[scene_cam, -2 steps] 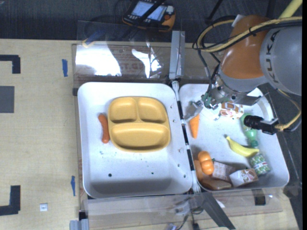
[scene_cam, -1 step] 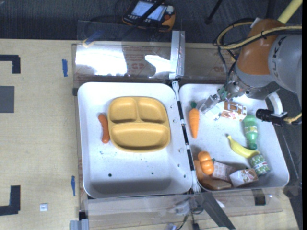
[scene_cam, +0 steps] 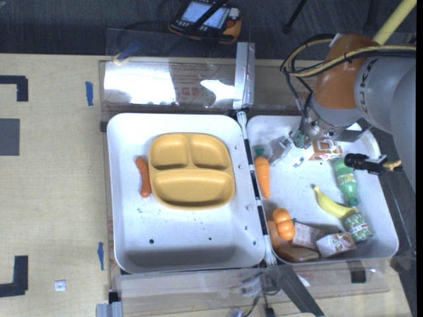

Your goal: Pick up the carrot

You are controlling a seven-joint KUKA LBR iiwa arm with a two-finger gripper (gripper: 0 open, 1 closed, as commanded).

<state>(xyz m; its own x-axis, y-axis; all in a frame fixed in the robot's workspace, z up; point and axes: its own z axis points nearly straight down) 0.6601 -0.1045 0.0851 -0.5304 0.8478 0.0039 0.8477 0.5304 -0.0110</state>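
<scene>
The carrot [scene_cam: 263, 177] is orange with a small green top. It lies lengthwise against the left wall of the right bin [scene_cam: 386, 243], top end pointing to the back. My gripper [scene_cam: 285, 148] hangs low over the back left part of that bin, just right of and behind the carrot's green end. It stands apart from the carrot, and nothing shows held in it. The grey arm with its orange band [scene_cam: 344, 78] comes down from the upper right.
The right bin also holds a banana [scene_cam: 332, 205], two green bottles [scene_cam: 345, 180], an orange pepper [scene_cam: 284, 224], a small carton [scene_cam: 337, 243] and a brown item at the front. The left bin [scene_cam: 125, 243] holds a yellow divided plate [scene_cam: 192, 170] and a red sausage [scene_cam: 143, 176].
</scene>
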